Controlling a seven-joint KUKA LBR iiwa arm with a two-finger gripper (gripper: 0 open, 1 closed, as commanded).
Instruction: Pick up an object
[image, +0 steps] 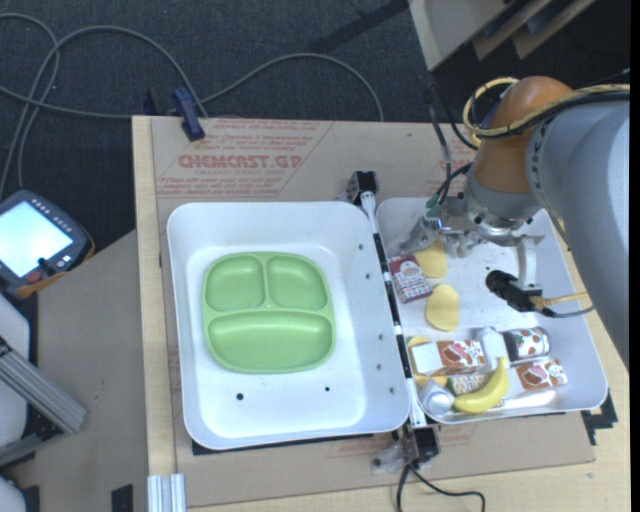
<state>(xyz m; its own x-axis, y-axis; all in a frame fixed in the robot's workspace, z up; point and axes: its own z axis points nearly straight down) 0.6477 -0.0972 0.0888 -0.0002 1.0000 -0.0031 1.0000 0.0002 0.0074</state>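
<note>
My gripper (441, 236) hangs low over the far left part of the right bin (590, 385). Just below it lies a pale yellow lump (432, 263), very close to the gripper; I cannot see whether they touch. A second yellow lump (443, 307) lies a little nearer the camera. A small red and white packet (408, 280) rests against the bin's left wall. Near the front lie a banana (482, 390), a silver can (437, 402) and several small printed cartons (460, 355).
The left bin (190, 300) holds a green divided plate (268, 311). The grey arm with its orange band (520, 120) covers the right bin's far right corner. The front of the right bin is crowded with objects.
</note>
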